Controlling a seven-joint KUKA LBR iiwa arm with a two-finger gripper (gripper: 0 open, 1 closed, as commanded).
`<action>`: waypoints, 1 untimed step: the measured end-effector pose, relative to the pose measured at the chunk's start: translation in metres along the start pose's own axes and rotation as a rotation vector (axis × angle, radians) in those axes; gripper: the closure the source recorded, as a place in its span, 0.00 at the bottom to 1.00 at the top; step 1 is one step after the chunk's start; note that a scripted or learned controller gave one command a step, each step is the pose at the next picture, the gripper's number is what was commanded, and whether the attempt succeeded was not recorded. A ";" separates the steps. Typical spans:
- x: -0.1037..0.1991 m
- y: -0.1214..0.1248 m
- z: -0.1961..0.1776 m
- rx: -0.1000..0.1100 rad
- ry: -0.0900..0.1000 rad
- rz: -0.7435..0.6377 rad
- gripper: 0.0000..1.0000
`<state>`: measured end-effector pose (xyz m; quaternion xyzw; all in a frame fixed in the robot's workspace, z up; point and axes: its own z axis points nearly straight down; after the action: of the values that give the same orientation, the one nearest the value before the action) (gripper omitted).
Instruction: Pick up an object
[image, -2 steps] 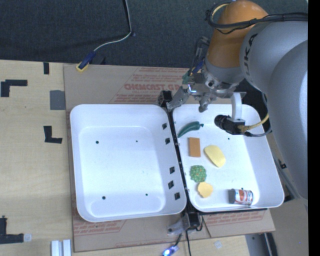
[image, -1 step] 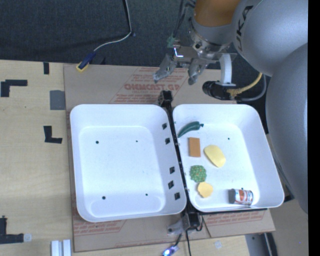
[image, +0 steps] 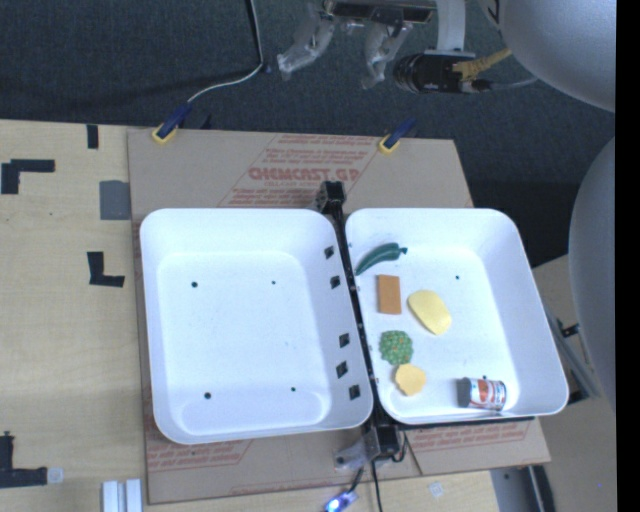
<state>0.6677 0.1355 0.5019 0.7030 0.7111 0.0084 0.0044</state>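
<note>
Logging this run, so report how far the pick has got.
Nothing looks done yet. The two-finger gripper hangs open above the far edge of the bench, away from both bins, with nothing between its fingers. In the right white bin lie the green pepper, orange block, yellow lemon-shaped piece, green broccoli-like clump, small yellow piece and tin can. Approach, grasp and lift remain.

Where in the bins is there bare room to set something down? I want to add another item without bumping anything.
The left bin has bare floor across its whole width. In the right bin, the patch right of the yellow piece and above the can is free. It is crowded along the divider: green pepper, orange block, green clump, small yellow piece.
</note>
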 end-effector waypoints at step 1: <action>-0.005 0.000 0.002 0.019 -0.008 0.008 1.00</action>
<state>0.6683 0.1305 0.5003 0.7057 0.7085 -0.0012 0.0006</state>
